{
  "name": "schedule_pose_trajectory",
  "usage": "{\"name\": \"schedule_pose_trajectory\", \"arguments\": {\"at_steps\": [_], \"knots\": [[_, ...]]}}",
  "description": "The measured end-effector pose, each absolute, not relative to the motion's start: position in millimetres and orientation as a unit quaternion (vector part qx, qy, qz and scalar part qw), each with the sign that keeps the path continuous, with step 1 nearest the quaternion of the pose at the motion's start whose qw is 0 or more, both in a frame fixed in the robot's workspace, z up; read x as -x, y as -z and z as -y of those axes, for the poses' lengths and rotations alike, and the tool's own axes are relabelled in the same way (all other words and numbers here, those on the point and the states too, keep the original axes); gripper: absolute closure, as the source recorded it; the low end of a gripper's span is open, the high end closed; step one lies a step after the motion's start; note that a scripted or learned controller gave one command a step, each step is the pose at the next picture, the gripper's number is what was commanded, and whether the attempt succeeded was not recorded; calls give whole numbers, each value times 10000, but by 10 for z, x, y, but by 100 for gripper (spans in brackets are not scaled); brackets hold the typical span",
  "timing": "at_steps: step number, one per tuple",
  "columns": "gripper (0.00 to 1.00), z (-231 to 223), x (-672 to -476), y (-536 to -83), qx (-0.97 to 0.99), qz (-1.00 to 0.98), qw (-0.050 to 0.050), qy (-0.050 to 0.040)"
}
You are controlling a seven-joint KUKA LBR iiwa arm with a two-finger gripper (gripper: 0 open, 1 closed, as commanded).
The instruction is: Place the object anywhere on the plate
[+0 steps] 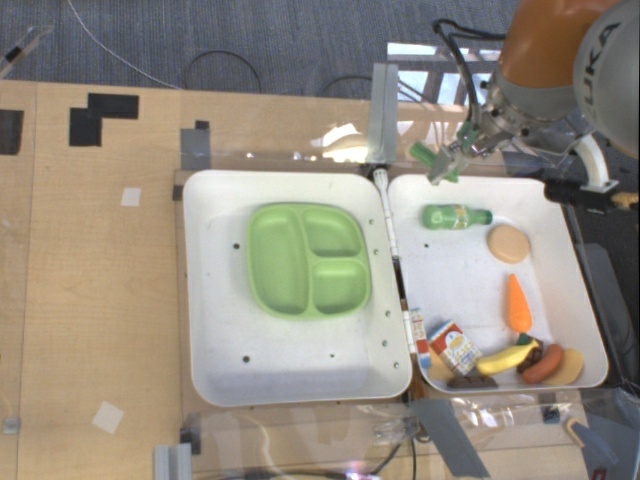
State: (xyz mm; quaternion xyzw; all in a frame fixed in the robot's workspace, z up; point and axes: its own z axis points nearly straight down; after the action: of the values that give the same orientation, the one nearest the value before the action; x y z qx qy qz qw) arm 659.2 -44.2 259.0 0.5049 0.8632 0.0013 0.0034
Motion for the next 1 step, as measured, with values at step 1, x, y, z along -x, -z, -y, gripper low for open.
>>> {"name": "schedule_pose_trajectory", "arguments": {"at_steps": [1], "knots": [[100, -457, -6285, -2430, -4688, -8833, 12, -23]]}}
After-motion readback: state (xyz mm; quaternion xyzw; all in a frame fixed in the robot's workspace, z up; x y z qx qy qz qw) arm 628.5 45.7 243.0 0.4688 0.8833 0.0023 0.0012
